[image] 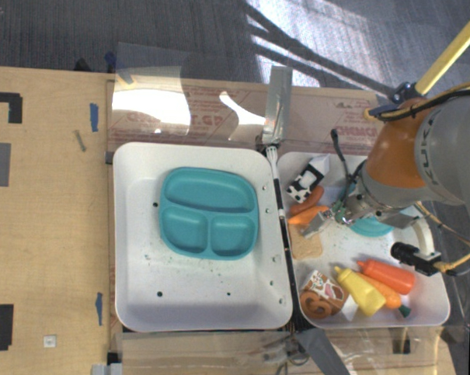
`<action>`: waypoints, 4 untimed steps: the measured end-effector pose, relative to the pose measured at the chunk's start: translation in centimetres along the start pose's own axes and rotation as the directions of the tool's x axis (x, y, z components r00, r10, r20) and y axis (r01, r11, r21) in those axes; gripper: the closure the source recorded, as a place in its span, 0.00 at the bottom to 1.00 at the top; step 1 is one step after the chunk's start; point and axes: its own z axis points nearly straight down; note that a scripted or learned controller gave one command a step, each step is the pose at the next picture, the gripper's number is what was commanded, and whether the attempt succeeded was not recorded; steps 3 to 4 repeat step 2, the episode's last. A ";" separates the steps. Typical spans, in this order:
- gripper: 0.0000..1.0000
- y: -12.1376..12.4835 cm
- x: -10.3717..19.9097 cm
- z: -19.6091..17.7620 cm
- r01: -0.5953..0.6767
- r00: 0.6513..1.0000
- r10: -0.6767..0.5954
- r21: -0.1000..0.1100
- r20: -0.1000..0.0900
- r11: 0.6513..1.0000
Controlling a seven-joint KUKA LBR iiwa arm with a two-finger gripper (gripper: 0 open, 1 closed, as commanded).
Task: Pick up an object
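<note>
Tool (327,216) low in right bin (440,308), grip state unclear. Carrot (305,213) and cracker (309,245) touching beside it; crowding risks pinching both or nudging carrot away.

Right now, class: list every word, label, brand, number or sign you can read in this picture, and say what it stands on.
Nothing here can be read for certain.
Reddish printing on the clear sheet behind the bins: too blurred to read.
Red-and-white small packet in the right bin: markings too small to read.
Teal divided tray in the left bin: no text seen.
</note>
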 end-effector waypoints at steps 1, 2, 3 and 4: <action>1.00 0.3 0.0 -1.3 0.003 1.000 -0.003 -0.008 0.006 1.000; 1.00 4.6 2.4 -15.0 0.040 0.999 -0.040 -0.006 0.009 0.999; 1.00 4.6 2.4 -15.0 0.040 0.999 -0.040 -0.006 0.009 0.999; 1.00 4.6 2.4 -15.0 0.040 0.999 -0.040 -0.006 0.009 0.999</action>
